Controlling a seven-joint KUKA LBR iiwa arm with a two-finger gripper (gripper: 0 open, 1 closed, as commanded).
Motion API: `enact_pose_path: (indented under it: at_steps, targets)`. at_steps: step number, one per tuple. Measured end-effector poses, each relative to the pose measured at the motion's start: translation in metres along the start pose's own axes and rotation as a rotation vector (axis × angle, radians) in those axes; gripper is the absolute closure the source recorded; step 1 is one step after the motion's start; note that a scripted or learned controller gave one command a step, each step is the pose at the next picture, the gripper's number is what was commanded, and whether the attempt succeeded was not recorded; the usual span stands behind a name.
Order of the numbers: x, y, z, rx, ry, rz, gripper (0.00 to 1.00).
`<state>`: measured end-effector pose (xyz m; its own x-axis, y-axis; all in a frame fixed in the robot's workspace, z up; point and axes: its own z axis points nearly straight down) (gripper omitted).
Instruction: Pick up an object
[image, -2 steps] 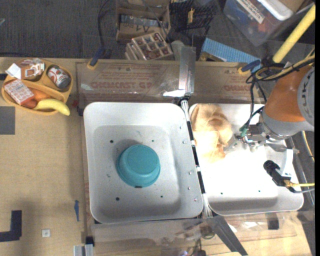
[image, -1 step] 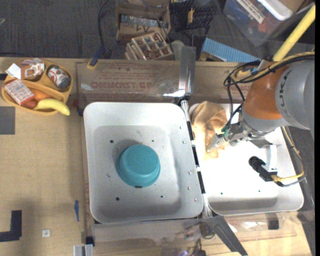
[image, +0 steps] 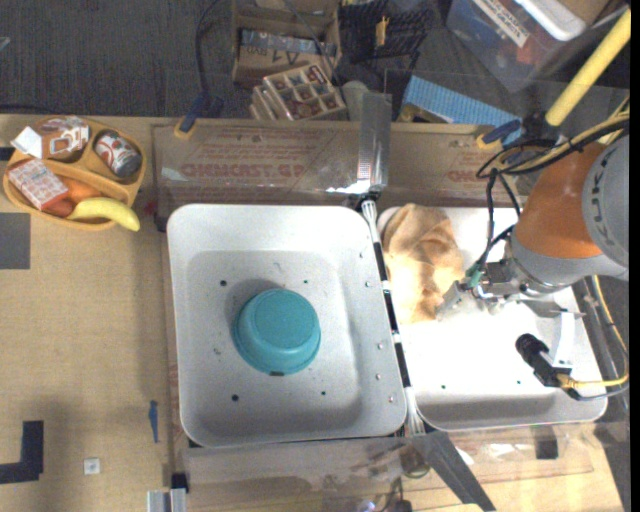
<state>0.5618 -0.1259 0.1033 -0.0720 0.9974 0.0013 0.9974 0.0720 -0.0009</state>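
Cloth (image: 422, 252), tan and crumpled, lies in the far left corner of the right bin (image: 490, 385), against the wall next to the left bin (image: 200, 250). The gripper (image: 450, 300) sits low at the cloth's near right edge, touching or just beside it. Whether it is open or closed, or has hold of anything, cannot be told. A teal bowl (image: 278, 330) rests in the middle of the left bin.

Grey arm (image: 618, 195), broad orange band (image: 558, 215) above the wrist, silvery metal wrist fittings (image: 498, 287), black cables (image: 492, 195) looped alongside
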Motion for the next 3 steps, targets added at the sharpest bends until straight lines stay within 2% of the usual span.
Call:
enact_pose_path:
  at_steps: [1,2,3]
  targets:
    - [0.026,0.055,0.014,-0.009,-0.004,-0.131,0.0]
    - [0.025,0.056,0.003,-0.013,-0.004,-0.129,1.0]
    - [0.025,0.056,0.003,-0.013,-0.004,-0.129,0.0]
